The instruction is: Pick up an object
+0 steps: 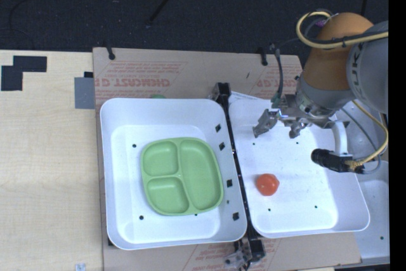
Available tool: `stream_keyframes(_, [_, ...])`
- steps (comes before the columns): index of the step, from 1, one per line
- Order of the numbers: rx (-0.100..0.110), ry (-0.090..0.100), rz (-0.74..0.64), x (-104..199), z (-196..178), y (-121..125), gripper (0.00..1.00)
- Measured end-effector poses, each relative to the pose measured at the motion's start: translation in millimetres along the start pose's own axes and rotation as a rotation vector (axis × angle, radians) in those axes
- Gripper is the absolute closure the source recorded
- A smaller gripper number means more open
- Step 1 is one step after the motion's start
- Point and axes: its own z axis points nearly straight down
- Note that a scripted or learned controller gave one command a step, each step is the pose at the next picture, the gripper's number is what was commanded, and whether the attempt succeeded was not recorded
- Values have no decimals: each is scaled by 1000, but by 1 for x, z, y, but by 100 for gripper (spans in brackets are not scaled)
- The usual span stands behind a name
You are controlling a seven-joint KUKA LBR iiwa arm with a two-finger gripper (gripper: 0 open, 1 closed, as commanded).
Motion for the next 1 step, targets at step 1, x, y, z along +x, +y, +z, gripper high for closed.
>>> stream_keyframes(1, [-14, -1, -1, 0, -8, 3, 0])
